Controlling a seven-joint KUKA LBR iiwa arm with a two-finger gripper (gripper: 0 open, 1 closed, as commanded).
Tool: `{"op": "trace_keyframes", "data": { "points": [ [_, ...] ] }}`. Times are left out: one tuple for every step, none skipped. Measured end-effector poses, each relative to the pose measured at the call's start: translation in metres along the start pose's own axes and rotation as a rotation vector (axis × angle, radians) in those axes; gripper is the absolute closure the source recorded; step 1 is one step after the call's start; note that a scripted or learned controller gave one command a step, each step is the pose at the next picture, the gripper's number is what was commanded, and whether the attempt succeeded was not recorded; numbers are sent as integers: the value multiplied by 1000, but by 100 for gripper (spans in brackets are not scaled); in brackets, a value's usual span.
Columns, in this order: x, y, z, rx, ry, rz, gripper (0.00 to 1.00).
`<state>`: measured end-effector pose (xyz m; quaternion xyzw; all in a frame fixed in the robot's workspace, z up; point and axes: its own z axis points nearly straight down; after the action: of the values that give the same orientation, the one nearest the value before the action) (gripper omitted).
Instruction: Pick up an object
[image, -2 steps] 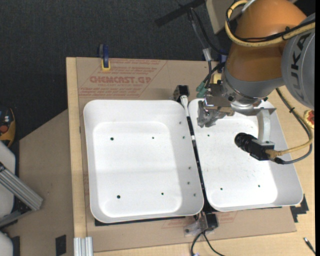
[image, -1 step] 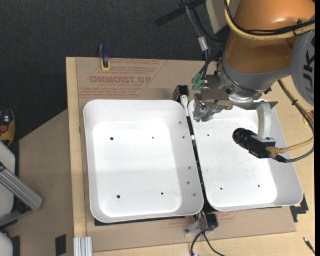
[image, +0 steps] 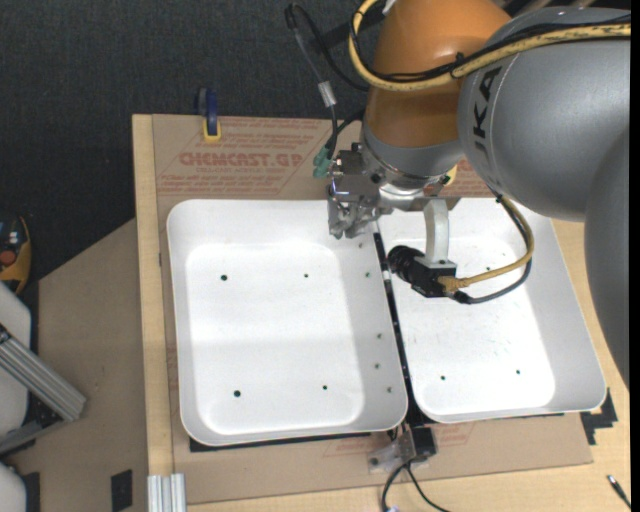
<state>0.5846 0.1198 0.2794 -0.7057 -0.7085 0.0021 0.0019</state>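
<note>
My gripper (image: 349, 222) hangs low over the far right corner of the left white bin (image: 200, 300), close to the divide between the two bins. The grey arm with its orange band (image: 430, 60) comes in from the upper right and hides the far part of the right bin (image: 545, 350). I see no loose object in the parts of either bin that show; only small dark dots mark the left bin's floor. Whatever lies under the wrist is hidden.
A black connector with a yellow-tipped cable (image: 425, 272) hangs from the wrist over the right bin's near-left area. Both bins rest on a cardboard sheet (image: 250, 155) with a blue clamp (image: 209, 112) at its far edge. A metal rail (image: 40, 380) lies at the left.
</note>
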Motion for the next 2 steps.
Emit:
{"op": "trace_keyframes", "data": {
  "points": [
    [-43, 7, -52, -13, 0, 8, 100],
    [47, -21, 15, 2, 2, -4, 100]
  ]
}}
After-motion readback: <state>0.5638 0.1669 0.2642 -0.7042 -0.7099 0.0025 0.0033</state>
